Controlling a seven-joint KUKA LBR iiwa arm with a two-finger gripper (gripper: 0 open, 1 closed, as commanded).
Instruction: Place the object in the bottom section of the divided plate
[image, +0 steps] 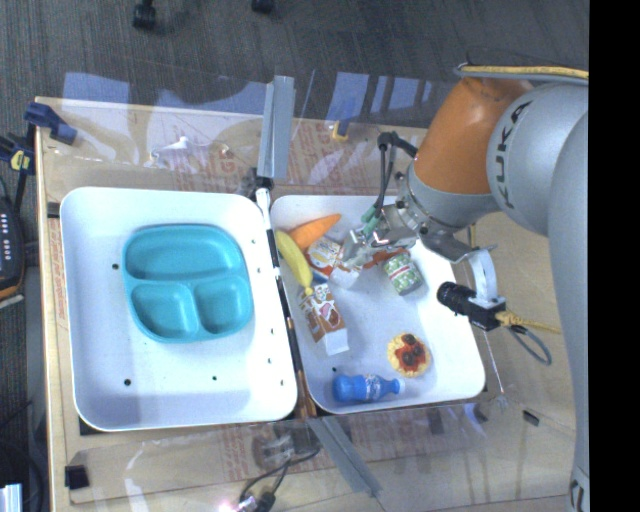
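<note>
Grey arm (545, 150), orange band (470, 135)

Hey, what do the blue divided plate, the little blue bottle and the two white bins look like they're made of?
The divided plate looks like matte moulded plastic: even turquoise colour, soft rounded ridges between its sections. The blue bottle seems glossy plastic, with a bright highlight along its side. The left bin and the right bin look like smooth white plastic with rounded corners, though coated metal can't be ruled out.

bright, even overhead light | soft shadows | glare on bins (90, 215) | mild blur
</note>
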